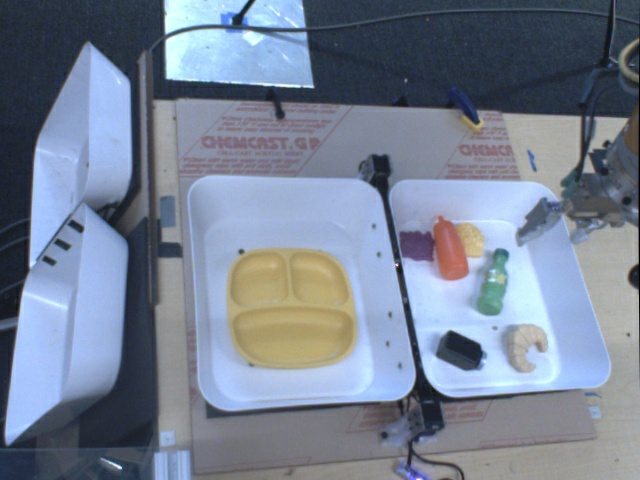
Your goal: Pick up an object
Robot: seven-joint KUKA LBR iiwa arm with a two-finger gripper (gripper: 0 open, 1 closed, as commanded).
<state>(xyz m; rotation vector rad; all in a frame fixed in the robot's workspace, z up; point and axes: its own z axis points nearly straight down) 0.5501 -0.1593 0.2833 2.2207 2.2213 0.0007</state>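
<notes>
The right bin (585, 313) holds several small items: an orange bottle (450, 249), a purple piece (416, 245), a pale yellow lump (471, 238), a green bottle (492, 282), a black block (460, 350) and a tan croissant (526, 346). My gripper (560, 226) hangs over the right bin's upper right corner, above and to the right of the green bottle. Its two fingers stand spread apart, open, with nothing between them.
In the left bin (215, 268) lies a yellow three-part tray (292, 306). Black clamps (376, 168) join the bins along the middle. Two white spare bins (75, 258) lean at the far left. Cables cross the dark floor behind the bench.
</notes>
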